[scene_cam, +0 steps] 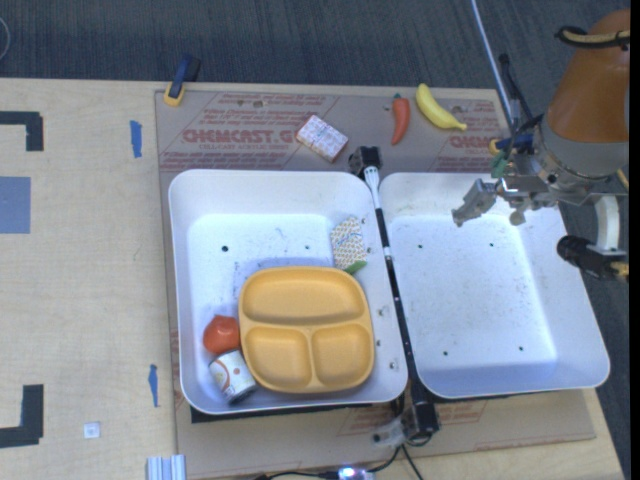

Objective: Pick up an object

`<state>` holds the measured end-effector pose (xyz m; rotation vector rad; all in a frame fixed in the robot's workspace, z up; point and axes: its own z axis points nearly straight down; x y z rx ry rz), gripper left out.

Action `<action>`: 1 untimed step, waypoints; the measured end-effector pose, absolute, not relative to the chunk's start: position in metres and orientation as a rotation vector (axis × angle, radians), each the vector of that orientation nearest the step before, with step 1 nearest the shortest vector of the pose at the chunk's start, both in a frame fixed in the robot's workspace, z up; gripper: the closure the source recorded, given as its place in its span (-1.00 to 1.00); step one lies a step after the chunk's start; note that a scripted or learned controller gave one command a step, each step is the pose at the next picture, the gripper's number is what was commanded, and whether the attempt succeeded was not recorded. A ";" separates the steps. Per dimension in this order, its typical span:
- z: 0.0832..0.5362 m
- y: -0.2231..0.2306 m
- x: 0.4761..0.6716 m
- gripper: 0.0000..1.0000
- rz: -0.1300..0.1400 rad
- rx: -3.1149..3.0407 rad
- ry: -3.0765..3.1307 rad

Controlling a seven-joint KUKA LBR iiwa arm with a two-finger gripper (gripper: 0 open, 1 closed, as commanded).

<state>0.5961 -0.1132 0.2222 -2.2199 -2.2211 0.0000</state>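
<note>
The gripper (492, 206) is seen above the upper right part of the right bin (560, 368), near that bin's far rim, carried by the grey arm with its orange band (598, 78) reaching in from the right. Its two fingers are spread apart, and nothing is seen between them.

The objects that could be picked are all found well apart from the gripper, in the left bin (190, 268). A yellow divided plate (305, 328) is laid across the lower middle of that bin. A red-orange rounded object (221, 334) is set just beside the plate's left edge, and a small white can (231, 374) with an orange mark is tipped on its side just below it, touching or nearly touching the plate. A patterned pale item (347, 242) with a green edge is placed just above the plate's upper right corner, near the bin's right wall.

On the board beyond the bins, a red pepper (400, 120) and a yellow banana (438, 108) are laid near each other, and a small patterned box (321, 137) is seen further left
</note>
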 end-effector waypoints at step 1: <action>0.111 -0.126 0.587 -1.00 0.002 -2.221 -2.219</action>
